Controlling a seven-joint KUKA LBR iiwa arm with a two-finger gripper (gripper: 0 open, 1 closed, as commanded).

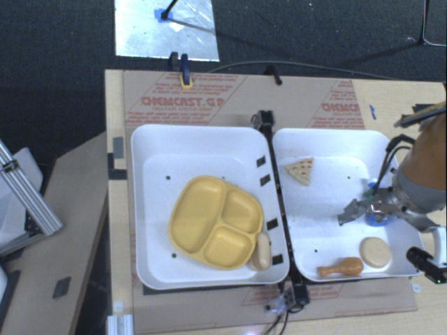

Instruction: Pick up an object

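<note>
Holding one pizza slice [300, 170], one drumstick [340, 267], one cookie [376, 251]

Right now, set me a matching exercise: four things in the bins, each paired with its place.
Things:
1. yellow tray
2. pizza slice
3. drumstick
4. bread roll

Places:
A. right bin, near front edge
B. left bin, middle
C. right bin, back left
D. left bin, front right, against the tray

Pairs: 1-B, 2-C, 3-A, 4-D
</note>
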